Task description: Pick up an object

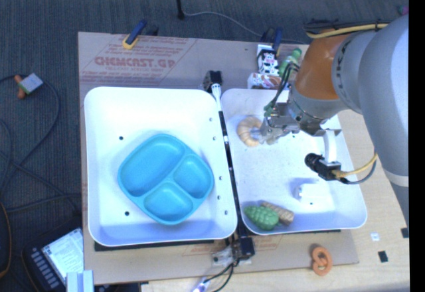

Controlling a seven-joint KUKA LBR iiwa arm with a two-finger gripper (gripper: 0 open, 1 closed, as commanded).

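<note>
Two shallow white bins are sitting side by side on the tabletop (153,58), and four loose things are lying in them. The left bin (106,111) is holding one item, a blue three-compartment tray (166,178), resting near its middle. The right bin (345,211) is holding three: a tan croissant-shaped toy (249,130) against its left wall near the far corner, and, at the near left corner, a green bumpy object (261,217) touching a tan, peanut-like piece (280,212) just beside it. The grey arm (378,78) with its orange band (317,72) is reaching in over the right bin's far edge, its tool (273,133) hanging right beside the croissant toy; whether the tool is open or closed cannot be told, and nothing is seen gripped. One orange ring (321,259) is lying on the tabletop's near edge, outside the bins.
</note>
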